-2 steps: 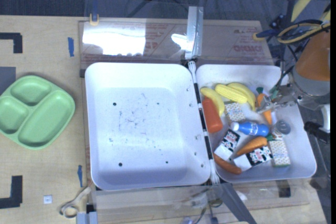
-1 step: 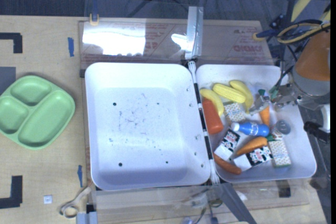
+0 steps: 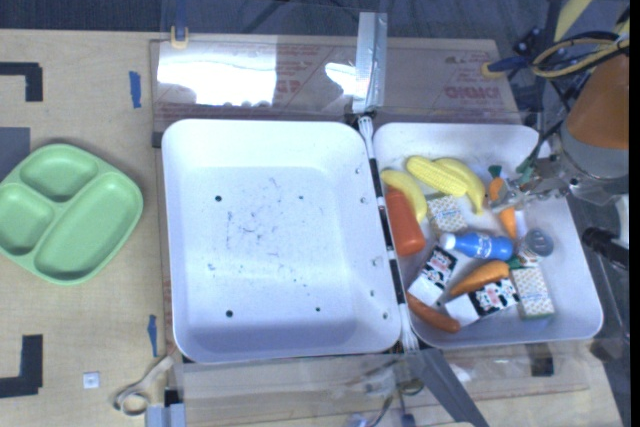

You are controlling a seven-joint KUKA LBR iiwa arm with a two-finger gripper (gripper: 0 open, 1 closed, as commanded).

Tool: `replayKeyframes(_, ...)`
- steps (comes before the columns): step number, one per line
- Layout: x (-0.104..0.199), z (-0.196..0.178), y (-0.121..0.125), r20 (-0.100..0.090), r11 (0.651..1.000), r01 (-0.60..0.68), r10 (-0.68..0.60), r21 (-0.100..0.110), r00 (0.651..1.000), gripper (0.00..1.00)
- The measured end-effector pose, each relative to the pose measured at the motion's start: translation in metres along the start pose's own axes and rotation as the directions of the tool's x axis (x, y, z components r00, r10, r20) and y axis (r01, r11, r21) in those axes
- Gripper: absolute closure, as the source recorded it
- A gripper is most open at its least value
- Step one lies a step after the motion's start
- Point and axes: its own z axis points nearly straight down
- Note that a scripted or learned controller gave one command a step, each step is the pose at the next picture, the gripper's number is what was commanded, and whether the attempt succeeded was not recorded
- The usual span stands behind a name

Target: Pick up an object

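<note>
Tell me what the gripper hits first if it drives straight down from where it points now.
Probably the small orange piece just under the gripper, beside the corn cob in the right bin; depth is unclear from this slanted view.

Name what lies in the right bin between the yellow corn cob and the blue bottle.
In the camera view, a small speckled packet lies between the corn cob and the blue bottle.
</note>
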Motion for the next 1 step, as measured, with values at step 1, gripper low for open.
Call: replayKeyframes(1, 0.0144, -0.0955, -0.0132, 0.003, 0.98, -0.199, 0.199, 0.012, 0.98, 1.0)
